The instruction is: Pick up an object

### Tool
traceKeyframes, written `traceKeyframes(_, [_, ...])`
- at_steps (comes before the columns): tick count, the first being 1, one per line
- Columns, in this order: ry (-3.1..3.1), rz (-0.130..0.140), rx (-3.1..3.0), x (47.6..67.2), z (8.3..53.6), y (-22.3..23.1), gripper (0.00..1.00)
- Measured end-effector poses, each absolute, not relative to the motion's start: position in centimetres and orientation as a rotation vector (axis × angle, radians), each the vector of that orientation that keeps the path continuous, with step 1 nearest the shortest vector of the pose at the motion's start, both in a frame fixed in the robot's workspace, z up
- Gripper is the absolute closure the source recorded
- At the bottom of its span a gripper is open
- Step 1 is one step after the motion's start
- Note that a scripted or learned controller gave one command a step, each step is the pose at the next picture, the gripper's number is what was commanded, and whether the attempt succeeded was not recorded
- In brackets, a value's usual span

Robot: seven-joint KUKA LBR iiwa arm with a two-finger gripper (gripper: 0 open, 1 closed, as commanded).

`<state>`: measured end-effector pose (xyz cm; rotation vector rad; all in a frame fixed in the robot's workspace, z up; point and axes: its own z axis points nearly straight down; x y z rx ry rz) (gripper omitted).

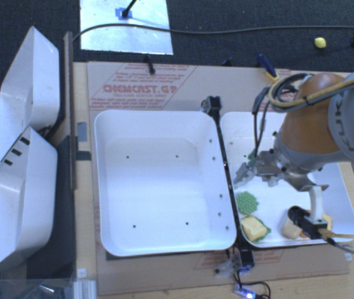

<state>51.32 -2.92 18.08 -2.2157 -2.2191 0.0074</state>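
The grey arm reaches over the right shallow white bin (242, 133). Its two-finger gripper (244, 172) hangs near a small round green bumpy object (247, 200), not touching it. I cannot tell whether the gripper is spread or pressed together. By the bin's front wall lie a yellow block with a green edge (255, 228) and a pale tan lump (289, 230).

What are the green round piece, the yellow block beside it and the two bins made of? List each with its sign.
The green round piece: probably soft rubber or foam; matt, finely dotted surface.
The yellow block: likely a sponge; dull yellow body with a darker green face.
The left bin and the right bin: hard plastic, it seems; smooth glossy white, with rounded moulded corners.
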Motion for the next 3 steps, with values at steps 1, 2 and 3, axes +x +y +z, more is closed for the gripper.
traceKeyframes(1, [-2.219, -0.001, -2.228, 58.2, 20.4, -10.4, 0.00])
traceKeyframes(2, [-2.230, -0.006, -2.215, 62.3, 22.9, -3.3, 0.00])
traceKeyframes(3, [-2.215, 0.002, -2.229, 58.7, 22.8, -10.9, 0.00])
